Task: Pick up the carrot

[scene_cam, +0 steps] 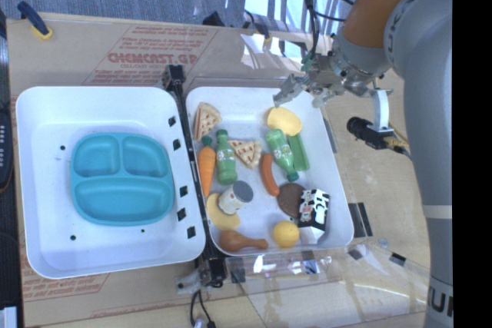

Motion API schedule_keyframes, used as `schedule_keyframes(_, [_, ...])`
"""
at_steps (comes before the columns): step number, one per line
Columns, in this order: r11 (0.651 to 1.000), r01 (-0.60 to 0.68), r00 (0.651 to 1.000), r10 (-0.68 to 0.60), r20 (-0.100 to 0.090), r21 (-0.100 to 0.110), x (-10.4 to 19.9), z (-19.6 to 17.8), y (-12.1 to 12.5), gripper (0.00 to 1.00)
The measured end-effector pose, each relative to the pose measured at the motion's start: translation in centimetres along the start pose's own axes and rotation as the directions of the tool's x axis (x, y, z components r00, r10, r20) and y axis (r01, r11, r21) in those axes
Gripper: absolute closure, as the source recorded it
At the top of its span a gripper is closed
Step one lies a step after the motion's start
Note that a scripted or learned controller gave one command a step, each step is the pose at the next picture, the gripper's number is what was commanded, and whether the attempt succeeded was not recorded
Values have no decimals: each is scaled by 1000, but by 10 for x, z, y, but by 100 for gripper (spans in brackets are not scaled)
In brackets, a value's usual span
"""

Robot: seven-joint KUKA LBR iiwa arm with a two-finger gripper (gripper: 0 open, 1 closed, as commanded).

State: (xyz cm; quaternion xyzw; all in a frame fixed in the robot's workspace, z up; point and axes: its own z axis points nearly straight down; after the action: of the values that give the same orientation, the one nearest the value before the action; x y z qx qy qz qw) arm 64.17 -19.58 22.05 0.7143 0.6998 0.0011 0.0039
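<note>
The carrot (207, 168) is orange and tapered, lying lengthwise along the left wall of the right bin (338, 196), next to a green bottle (224, 157). My gripper (302, 92) hovers over the bin's far right corner, just above a yellow lemon-like piece (284, 120). Its fingers look spread apart with nothing between them. The carrot lies well to the left and nearer the front than the gripper.
The right bin also holds two sandwich wedges (205, 120), a second green bottle (280, 150), a sausage (268, 174), a can (234, 198), a chicken leg (241, 242), a brown cookie (290, 199) and a cow-print carton (314, 210). The left bin (38, 119) bears a blue divided plate (121, 177).
</note>
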Motion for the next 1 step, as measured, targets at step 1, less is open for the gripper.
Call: schedule_keyframes(1, [987, -163, 987, 163, 2, 13, 36, -30, 15, 0])
